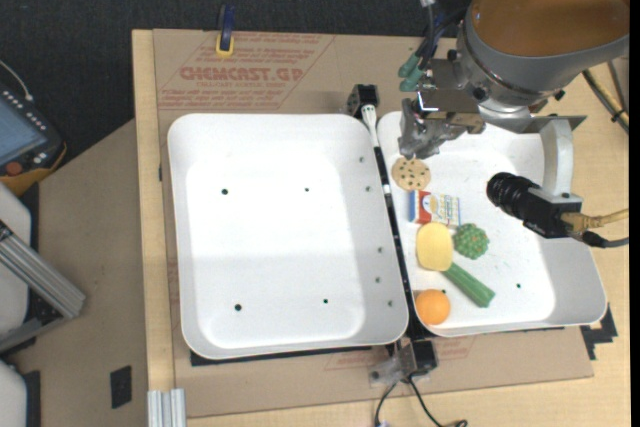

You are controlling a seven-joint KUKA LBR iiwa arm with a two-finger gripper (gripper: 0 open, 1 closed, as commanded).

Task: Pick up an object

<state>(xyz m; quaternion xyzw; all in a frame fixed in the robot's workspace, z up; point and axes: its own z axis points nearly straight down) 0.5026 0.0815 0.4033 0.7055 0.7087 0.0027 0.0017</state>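
The hand hangs over the far left corner of the right bin, just above a round tan cracker that lies near the wall between the two bins. Its fingers point down to the cracker, but I cannot tell if they are open or closed, and nothing is seen between them. Just in front of the cracker lies a small flat packet in red, white and blue. Next to it is a pale yellow lemon-like fruit, and a green broccoli piece touches its right side, with the stalk going toward the near edge. A small orange fruit rests in the near left corner of this bin. A black cylinder part on a white bracket sticks out beside the wrist, above the right bin. The left bin sits beside it on the brown bench
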